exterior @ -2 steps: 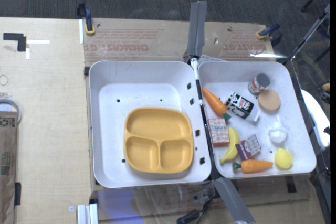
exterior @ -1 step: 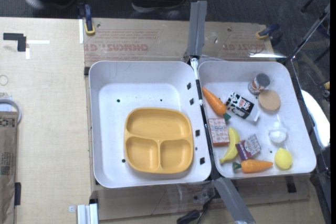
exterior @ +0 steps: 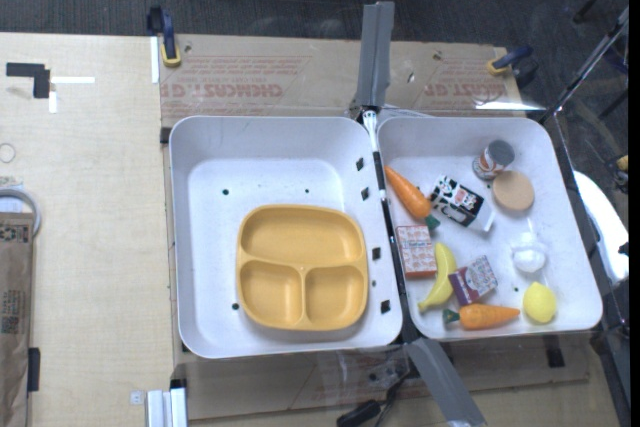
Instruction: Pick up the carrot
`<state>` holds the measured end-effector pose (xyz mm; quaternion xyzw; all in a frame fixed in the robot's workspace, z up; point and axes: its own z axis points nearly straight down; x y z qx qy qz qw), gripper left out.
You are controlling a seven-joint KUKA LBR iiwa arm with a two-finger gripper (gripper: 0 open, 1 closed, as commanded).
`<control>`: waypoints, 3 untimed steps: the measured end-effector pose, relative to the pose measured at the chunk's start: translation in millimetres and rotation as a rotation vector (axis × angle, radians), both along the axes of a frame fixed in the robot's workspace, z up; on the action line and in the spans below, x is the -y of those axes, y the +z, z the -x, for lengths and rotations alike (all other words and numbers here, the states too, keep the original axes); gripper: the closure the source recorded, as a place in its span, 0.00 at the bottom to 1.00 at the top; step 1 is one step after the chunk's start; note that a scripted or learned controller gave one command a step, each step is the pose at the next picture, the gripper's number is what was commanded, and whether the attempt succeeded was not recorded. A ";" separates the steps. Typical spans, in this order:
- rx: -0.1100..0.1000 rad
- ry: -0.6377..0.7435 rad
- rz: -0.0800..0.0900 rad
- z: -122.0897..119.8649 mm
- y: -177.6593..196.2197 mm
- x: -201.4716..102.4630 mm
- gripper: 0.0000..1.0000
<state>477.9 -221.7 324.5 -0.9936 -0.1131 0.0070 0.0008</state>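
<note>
Two orange carrots lie in the right bin (exterior: 560,165). One carrot (exterior: 407,193) rests slanted against the bin's left wall, its green end pointing toward a black-and-white milk carton (exterior: 459,201). The other carrot (exterior: 487,316) lies flat along the front wall, between a banana (exterior: 440,279) and a lemon (exterior: 539,303).
The right bin also holds a red box (exterior: 415,251), a purple box (exterior: 475,279), a small can (exterior: 495,158), a tan round disc (exterior: 513,192) and a white lump (exterior: 528,259). The left bin (exterior: 200,215) holds a yellow divided plate (exterior: 302,267).
</note>
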 end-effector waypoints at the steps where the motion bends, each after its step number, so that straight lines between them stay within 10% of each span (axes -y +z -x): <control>1: -0.006 0.004 0.000 -0.4 7.4 -0.2 1.00; 2: 0.009 -0.023 0.000 -87.7 115.9 0.2 1.00; 3: 0.007 0.120 -0.002 -88.5 114.8 -0.2 1.00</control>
